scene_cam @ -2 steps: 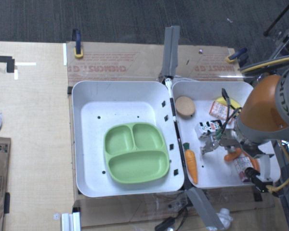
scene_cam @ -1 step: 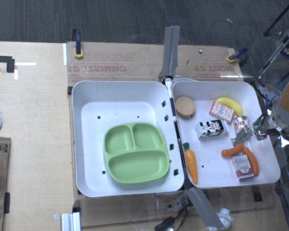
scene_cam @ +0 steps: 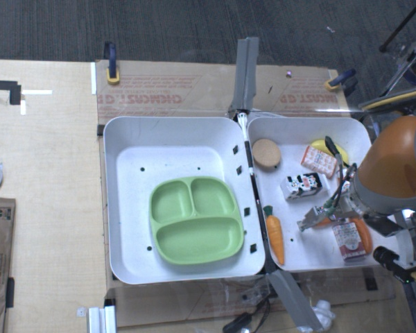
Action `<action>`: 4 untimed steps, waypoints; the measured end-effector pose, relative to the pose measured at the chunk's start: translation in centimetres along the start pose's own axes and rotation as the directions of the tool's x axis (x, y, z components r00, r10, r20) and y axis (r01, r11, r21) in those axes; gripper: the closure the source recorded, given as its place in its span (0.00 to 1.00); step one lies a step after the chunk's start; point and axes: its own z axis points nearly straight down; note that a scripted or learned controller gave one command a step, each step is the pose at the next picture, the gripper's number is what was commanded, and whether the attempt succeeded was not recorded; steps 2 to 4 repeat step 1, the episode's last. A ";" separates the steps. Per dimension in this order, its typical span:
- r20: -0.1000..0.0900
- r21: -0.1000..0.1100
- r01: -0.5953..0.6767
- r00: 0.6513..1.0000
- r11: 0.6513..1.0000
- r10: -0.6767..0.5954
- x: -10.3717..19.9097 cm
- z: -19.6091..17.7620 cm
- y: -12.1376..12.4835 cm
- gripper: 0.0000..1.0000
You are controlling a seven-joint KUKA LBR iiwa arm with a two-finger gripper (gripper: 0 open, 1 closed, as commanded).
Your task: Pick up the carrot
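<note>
Two white bins (scene_cam: pixel 118 186) on cardboard-covered bench (scene_cam: pixel 173 89).

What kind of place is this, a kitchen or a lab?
Most likely a robotics lab bench: two white bins clamped side by side, a robot arm reaching in, and toy items like a carrot and a green divided plate.

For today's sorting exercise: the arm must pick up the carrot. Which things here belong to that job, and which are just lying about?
Belongs to the job:
carrot
pincer

Just lying about:
green divided plate
round tan disc
black-and-white toy
banana
red-and-white packet
</note>
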 end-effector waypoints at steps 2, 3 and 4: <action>0.005 -0.004 -0.006 1.000 1.000 0.006 -0.3 -1.0 0.1 1.00; 0.005 -0.004 -0.006 1.000 1.000 0.006 -0.3 -1.0 0.1 1.00; 0.005 -0.004 -0.006 1.000 1.000 0.006 -0.3 -1.0 0.1 1.00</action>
